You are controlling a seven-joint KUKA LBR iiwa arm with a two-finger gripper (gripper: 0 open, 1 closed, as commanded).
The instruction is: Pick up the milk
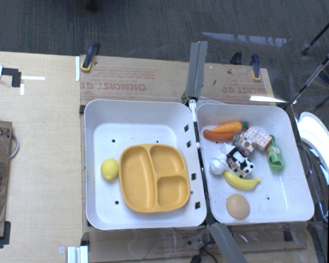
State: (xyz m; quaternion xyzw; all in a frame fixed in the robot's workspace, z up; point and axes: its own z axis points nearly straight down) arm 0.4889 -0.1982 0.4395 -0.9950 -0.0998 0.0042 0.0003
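Two shallow white bins sit side by side on the table (40,151). The left bin (99,153) holds a yellow divided plate (153,177) with three compartments, set near its middle, and a lemon (110,168) just beside the plate's left edge. The right bin (292,176) holds a cluster of toy foods. The milk (240,163), a small carton in black and white cow pattern, lies near the centre of that cluster, touching a banana (242,181) below it and a white garlic bulb (217,166) at its left. Above the milk lies a printed snack box (253,140), with a carrot (224,131) to the box's left and a green bottle (275,158) to its right. A brown egg (238,206) rests apart, near the bin's front wall. A brown paper bag (0,176) lies at the table's left edge. The pincer's state cannot be told.
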